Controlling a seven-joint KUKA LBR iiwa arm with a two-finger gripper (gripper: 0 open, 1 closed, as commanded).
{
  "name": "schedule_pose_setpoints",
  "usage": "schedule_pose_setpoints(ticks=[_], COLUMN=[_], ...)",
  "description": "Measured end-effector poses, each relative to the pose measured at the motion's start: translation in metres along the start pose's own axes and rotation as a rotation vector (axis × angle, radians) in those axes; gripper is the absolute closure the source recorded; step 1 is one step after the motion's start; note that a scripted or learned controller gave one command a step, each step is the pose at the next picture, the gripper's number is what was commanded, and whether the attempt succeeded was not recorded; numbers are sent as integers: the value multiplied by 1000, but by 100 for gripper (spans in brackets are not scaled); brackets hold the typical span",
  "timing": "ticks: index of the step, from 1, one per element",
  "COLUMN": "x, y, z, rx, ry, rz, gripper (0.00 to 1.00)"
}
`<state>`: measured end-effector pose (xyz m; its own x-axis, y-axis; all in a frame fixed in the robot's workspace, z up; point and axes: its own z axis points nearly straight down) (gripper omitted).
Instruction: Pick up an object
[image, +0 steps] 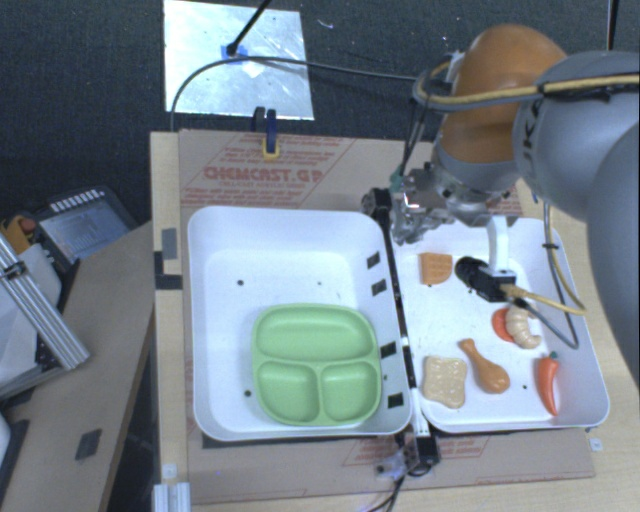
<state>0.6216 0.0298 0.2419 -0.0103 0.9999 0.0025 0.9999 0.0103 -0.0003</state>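
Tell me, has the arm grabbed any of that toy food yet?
Not that the view shows. Done: the gripper has reached the right bin, at its back left corner. In hand: nothing visible; the cracker, drumstick, toast, carrot and shrimp all lie on the bin floor. Left: the whole grab and lift. The cracker lies nearest.

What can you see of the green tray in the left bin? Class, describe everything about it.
The green tray is a pale green, plastic-looking divided plate with rounded corners and three compartments: one long one at the far side, two smaller ones at the near side. It lies flat and upright on the floor of the left bin, towards its near right corner. Nothing lies in its compartments, and nothing but the bin touches it.
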Motion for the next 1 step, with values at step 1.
schedule_pose_setpoints(ticks=[1], x=[48], y=[-9], z=[14], rx=[0], ry=[-1], rz=[2], gripper=[100])
